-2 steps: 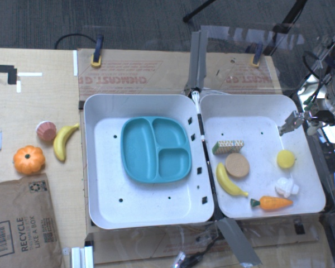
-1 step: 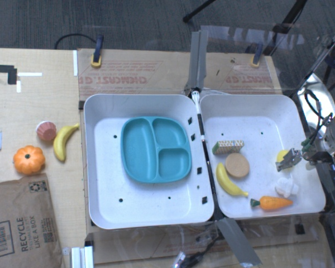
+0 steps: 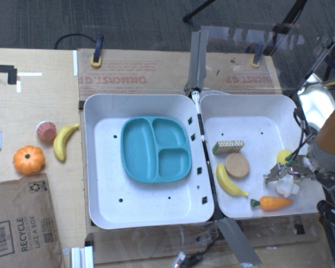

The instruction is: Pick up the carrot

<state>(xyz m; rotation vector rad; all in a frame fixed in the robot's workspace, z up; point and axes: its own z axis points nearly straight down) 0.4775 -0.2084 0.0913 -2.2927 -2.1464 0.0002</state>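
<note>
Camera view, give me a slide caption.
Gripper hovers just above the carrot in the right bin.

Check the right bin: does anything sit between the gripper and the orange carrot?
Nothing visible does. The gripper hangs just above the orange carrot in the right white bin; a small white object sits beside that path, not across it.

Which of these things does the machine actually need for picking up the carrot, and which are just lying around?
Needed:
carrot, in the right bin
gripper, just above it

Lying about:
teal tray in the left bin
banana, round biscuit, small box
Bench: pumpkin, second banana, cupcake
</note>
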